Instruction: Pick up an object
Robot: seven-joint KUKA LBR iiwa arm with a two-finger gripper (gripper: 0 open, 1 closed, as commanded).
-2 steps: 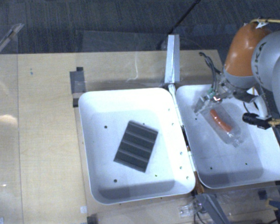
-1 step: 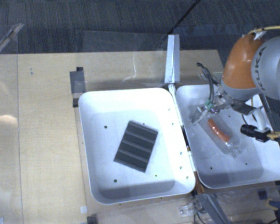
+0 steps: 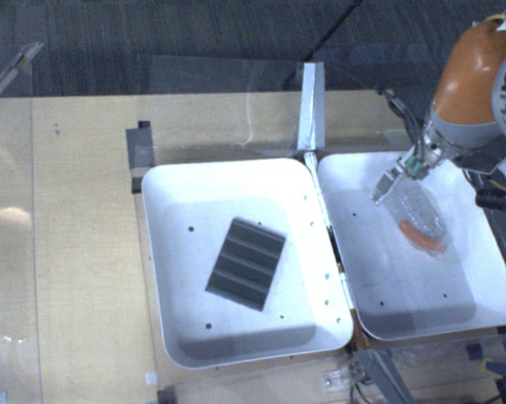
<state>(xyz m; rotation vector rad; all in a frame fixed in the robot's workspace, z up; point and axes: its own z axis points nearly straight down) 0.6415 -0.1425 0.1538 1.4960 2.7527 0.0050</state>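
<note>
A dark grey ribbed rectangular block [image 3: 246, 263] lies at a slant in the middle of the left bin [image 3: 170, 195]. In the right bin [image 3: 365, 301] a clear plastic item [image 3: 418, 212] with an orange end [image 3: 425, 241] rests on the floor, right of centre. My gripper [image 3: 405, 173] hangs over the upper part of the right bin, right at the top end of the clear item. Whether it touches that item I cannot tell. The orange band of the arm [image 3: 474, 75] rises behind it at the right.
A grey metal post [image 3: 311, 109] stands at the back where the two bins meet. The bins' shared walls [image 3: 333, 243] run between the block and the clear item. Black brackets [image 3: 141, 144] sit at the left bin's back corner on the wooden bench.
</note>
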